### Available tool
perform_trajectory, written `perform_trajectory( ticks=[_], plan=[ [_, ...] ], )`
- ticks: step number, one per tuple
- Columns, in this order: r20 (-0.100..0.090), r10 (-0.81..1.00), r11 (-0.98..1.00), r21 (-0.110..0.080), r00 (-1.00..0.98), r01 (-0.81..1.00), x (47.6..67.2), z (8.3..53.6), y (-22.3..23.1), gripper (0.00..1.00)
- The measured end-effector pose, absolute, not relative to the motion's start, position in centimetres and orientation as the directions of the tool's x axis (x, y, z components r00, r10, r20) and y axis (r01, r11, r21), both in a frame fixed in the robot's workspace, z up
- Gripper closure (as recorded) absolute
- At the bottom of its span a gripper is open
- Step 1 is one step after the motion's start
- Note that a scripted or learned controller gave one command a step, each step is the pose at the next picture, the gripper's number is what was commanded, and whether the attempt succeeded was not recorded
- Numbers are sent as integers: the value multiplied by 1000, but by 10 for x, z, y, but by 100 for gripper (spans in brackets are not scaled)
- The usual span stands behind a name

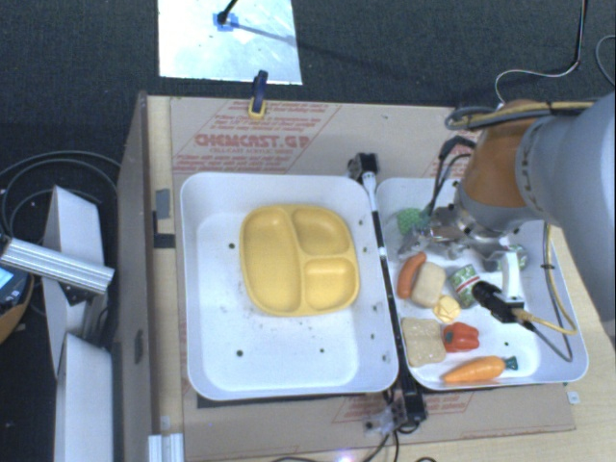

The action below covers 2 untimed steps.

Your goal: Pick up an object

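Carrot [474, 369] lies lengthwise, leafy tip right, in right bin [553, 369]; jaws' [460, 242] spread can't be told.

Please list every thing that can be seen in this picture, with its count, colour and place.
Shallow plastic bins: two, white, side by side on the bench.
Divided plastic plate: one, yellow, in the left bin.
Toy carrot: one, orange, at the right bin's near edge.
Toy pepper: one, red, above the carrot.
Bread slice: one, tan, left of the pepper.
Toy sausage: one, orange-red, right bin near the divider.
Leafy toy: one, green, right bin's far part.
Robot arm: one, grey with orange band, over the right bin.
Gripper: one, metallic, low in the right bin.
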<state>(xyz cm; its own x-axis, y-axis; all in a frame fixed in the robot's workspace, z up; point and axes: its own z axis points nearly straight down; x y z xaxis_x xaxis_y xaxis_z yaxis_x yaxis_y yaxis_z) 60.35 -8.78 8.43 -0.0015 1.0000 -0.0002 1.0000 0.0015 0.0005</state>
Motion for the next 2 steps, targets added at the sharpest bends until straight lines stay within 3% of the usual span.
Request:
perform_trajectory(
  ticks=[1, 2],
  plan=[
    [0, 1000, 1, 0, -1, 1000, 571, 84, -83, 0],
    [-1, 1000, 5, 4, -5, 1000, 670, 100, -83, 0]
  ],
)
